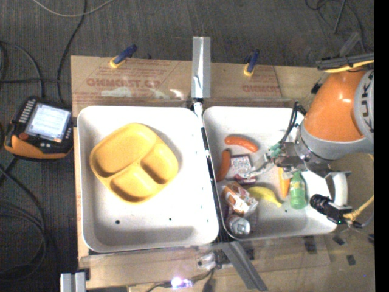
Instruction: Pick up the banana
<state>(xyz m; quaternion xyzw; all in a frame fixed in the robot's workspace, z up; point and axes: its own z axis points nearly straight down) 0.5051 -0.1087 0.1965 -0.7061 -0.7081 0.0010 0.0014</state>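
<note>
jaws of the arm are seen low in the right bin, beside a small printed packet; whether they are spread or pressed together cannot be told. nothing is seen pinched. the banana lies just below them, apparently not yet reached, crowded between a wrapped snack and a green bottle, so a clean approach is judged awkward.

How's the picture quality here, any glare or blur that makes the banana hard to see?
Camera view: soft overall, small items in the right bin smeared; the banana still reads as a yellow curve; white bins wash out brightly, the left bin most; a glare spot flares at the bench's bottom edge.
</note>
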